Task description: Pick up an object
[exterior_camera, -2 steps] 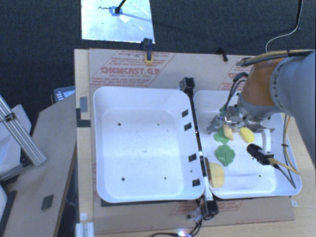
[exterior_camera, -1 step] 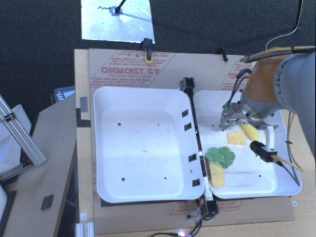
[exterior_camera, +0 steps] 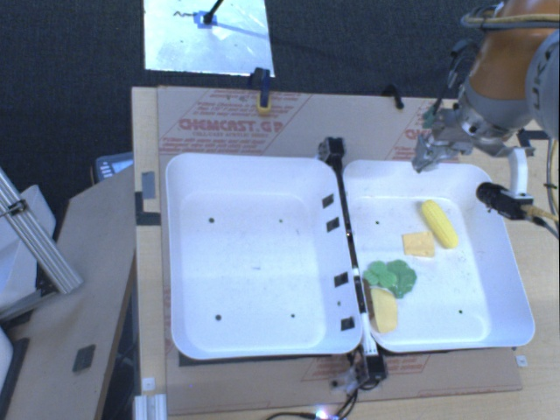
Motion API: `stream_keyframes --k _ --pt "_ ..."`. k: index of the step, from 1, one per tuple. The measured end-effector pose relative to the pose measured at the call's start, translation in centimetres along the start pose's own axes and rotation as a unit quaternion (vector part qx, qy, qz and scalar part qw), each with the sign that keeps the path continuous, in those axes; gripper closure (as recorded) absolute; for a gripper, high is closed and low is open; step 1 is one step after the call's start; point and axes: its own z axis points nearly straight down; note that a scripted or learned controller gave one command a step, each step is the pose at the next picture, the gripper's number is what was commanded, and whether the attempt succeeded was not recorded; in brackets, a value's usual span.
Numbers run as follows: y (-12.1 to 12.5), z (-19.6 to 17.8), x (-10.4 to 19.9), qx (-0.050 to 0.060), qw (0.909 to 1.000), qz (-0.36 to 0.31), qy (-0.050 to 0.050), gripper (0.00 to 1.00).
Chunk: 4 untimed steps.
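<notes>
Gripper above right bin far rim (touching nothing).

Corn, cracker, broccoli in rt bin; claw behind.

Grey arm with an orange band and black cables.

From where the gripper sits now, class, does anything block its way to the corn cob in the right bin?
Nothing visible does. The gripper sits over the right bin's far rim, and bare white floor lies between it and the corn cob. The cheese slice and broccoli lie beyond the cob.
</notes>
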Motion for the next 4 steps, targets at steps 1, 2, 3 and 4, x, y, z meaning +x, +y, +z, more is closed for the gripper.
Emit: stream_keyframes --k 1,2,3,4 --pt "-8.9 5.9 1.9 0.015 0.9999 0.003 0.003 1.0" --pt "-3.4 -12.1 4.9 -0.002 1.0 -0.001 0.001 1.0" --pt "-0.7 -3.9 7.5 0.011 0.9999 0.0 0.002 1.0" --pt "-7.3 6.2 10.6 0.016 0.9999 0.002 0.003 1.0"
